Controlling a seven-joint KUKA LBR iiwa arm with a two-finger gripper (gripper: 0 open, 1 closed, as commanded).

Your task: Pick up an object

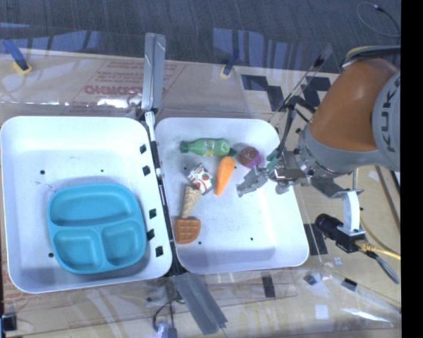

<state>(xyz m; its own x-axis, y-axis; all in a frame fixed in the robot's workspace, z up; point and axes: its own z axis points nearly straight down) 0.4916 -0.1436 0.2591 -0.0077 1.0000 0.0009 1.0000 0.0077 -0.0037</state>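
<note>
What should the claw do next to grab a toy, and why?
Probably slide a little left and lower onto the carrot. The claw hangs in the right bin just beside it, holding nothing, and the carrot is the nearest toy.

We take this for a robotics lab: an industrial arm (352, 118) reaches over two white bins (14, 189) on a taped bench (197, 83), with loose cables (377, 248) and toy food (224, 174).
</note>
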